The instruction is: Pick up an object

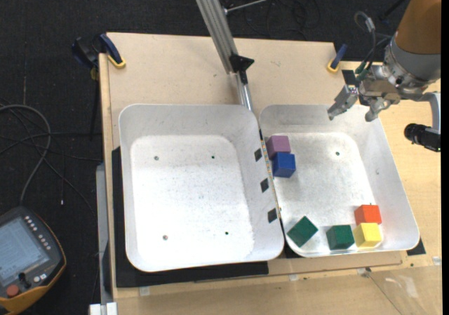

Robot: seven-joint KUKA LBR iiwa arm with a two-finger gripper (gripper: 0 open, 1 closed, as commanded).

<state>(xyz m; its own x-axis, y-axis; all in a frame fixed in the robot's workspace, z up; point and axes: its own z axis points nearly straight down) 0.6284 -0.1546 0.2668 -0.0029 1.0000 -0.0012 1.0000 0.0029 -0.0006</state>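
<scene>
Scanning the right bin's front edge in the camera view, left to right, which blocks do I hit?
Dark green block → second green block → yellow block. The orange block sits directly behind the yellow, so I leave it unranked.

Below the grey gripper, with the arm's orange band above it, two white speckled bins sit on a tan bench. The nearer bin holds purple, blue, orange, yellow and two green cubes.

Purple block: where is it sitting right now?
The purple block lies in the right bin, near its left wall, touching the blue block just below it.
</scene>
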